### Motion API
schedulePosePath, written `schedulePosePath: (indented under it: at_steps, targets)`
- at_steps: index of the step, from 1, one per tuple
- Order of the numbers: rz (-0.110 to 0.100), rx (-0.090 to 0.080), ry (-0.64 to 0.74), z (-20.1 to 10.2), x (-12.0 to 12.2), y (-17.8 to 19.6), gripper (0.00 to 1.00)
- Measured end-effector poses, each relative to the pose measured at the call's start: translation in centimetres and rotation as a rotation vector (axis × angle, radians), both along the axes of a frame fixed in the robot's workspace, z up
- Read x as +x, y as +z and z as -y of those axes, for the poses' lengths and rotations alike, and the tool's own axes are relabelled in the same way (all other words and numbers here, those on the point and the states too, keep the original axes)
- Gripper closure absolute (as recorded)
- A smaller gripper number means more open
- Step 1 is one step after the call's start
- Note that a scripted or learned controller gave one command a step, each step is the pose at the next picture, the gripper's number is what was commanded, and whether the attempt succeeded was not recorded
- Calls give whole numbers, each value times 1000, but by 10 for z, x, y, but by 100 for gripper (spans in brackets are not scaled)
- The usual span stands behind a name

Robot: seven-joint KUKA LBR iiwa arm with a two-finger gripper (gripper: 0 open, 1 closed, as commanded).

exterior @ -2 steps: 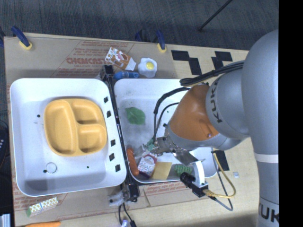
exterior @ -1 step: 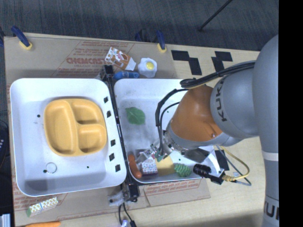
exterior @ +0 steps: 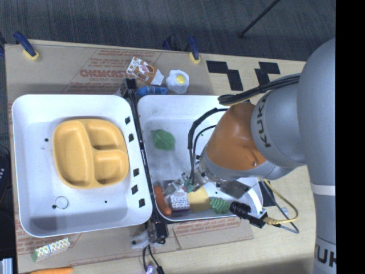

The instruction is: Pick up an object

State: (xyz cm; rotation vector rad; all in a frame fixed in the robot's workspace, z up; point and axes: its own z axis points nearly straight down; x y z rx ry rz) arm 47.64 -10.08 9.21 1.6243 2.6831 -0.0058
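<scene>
My gripper (exterior: 181, 188) reaches down into the front part of the right bin (exterior: 171, 110), under the arm's orange band. It hangs right over a small cluster of objects: an orange-red piece (exterior: 159, 197), a small patterned block (exterior: 180, 202), a yellow block (exterior: 198, 198) and a green ridged piece (exterior: 219, 204). A green leaf-shaped object (exterior: 163, 139) lies alone in the middle of the same bin. The arm hides the bin's right half.
The left bin (exterior: 28, 153) holds a yellow divided tray (exterior: 91, 150). Behind the bins lie a small printed box (exterior: 140, 69), a blue object (exterior: 151, 90) and a white-and-yellow object (exterior: 178, 80). Cables trail at the front right of the bench.
</scene>
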Motion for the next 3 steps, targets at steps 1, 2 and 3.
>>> schedulePosePath:
  at_steps: [1, 2, 3]
  targets:
    - [0, 0, 0, 0, 0, 0, 0]
    - [0, 0, 0, 0, 0, 0, 0]
    - [-3, 6, -546, -2, 0, -1, 0]
